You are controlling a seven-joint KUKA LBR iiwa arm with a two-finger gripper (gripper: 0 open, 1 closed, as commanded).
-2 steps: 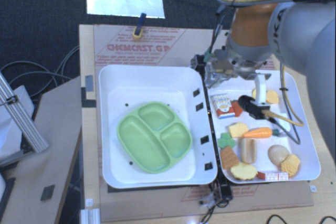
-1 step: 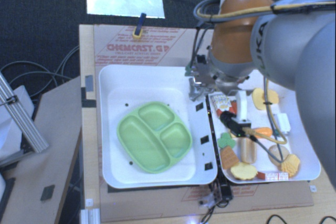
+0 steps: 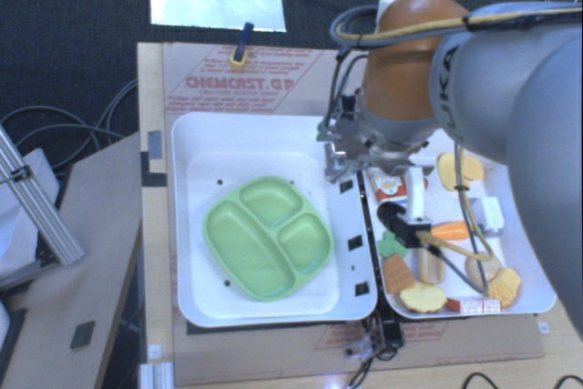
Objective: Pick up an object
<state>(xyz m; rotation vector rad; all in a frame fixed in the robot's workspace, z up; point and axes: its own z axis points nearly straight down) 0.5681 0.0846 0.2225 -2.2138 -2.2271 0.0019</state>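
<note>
Carton (image 3: 390, 188) (red-white) just beside gripper (image 3: 344, 167)

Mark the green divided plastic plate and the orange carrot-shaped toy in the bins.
Green divided plastic plate (image 3: 271, 230): camera view, ridge where its compartments meet.
Orange carrot-shaped toy (image 3: 453, 231): camera view, middle of its body.

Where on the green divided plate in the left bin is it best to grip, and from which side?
The green plate lies flat in the left bin and looks too wide to span. So grip its raised outer rim, probably on the edge facing the right bin, coming straight down from above.
</note>
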